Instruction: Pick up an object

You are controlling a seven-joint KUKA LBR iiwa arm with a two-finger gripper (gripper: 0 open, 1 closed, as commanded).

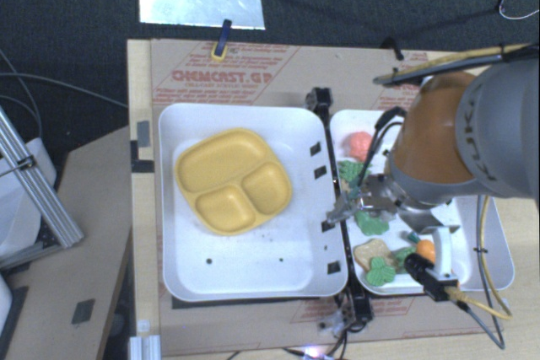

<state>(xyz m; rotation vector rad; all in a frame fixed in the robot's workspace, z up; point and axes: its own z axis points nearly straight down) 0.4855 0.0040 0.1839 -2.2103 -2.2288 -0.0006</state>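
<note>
Toy food pieces (372, 223) are crowded just under and beside the gripper (359, 202) in the right bin (498, 265), so a neighbour may be nudged or nothing caught; its grip cannot be told.

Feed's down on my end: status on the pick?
Gripper low in right bin, fingers unclear. Green toy pieces, pink one beside it; nothing seen held. Yellow divided tray in left bin.

A grey robot arm (498, 131) with an orange band (430, 131) reaches in from the right, wrist angled down-left, its gripper (354, 206) at the lower-left end.
</note>
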